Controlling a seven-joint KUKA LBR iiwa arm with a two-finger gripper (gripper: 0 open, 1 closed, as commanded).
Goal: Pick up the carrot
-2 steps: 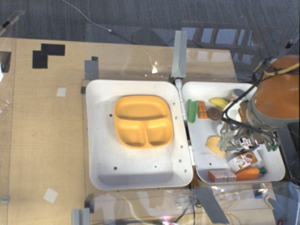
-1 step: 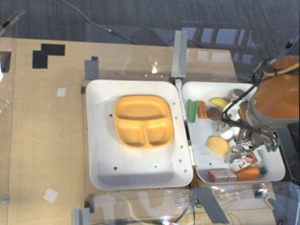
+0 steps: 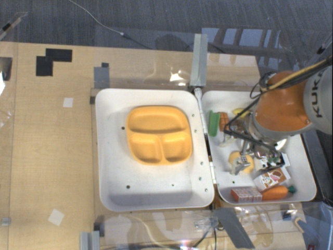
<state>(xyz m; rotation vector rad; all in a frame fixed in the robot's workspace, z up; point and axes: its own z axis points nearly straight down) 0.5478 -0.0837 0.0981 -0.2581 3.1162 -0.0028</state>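
We are at the approach step: the gripper (image 3: 241,165) (jaw state unclear) hangs above the carrot (image 3: 276,192) at lower right; next, reposition and descend.

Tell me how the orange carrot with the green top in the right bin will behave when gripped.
The orange carrot with the green top looks smooth and tapered, so it may slip between fingers. Being round, it could roll if nudged. It lies against the bin's front wall beside a red box, probably leaving little room for the gripper.
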